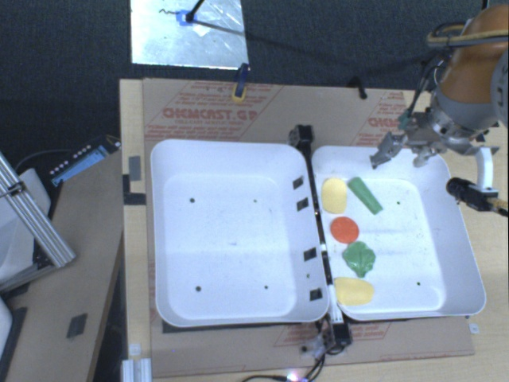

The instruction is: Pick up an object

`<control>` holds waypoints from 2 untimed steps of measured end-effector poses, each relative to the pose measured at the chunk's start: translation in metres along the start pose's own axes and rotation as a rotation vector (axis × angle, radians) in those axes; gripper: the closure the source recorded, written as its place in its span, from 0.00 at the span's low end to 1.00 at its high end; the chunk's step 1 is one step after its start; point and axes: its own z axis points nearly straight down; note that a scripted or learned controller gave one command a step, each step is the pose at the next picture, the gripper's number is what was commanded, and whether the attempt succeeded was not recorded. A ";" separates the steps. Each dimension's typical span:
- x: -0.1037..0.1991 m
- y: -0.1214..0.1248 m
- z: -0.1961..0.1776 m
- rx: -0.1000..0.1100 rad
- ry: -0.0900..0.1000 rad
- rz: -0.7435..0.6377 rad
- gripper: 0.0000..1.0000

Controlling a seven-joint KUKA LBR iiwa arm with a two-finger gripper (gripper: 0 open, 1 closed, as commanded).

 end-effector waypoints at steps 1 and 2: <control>0.034 0.000 0.094 0.006 0.002 -0.004 0.00; 0.010 -0.033 0.139 0.005 0.000 0.003 0.00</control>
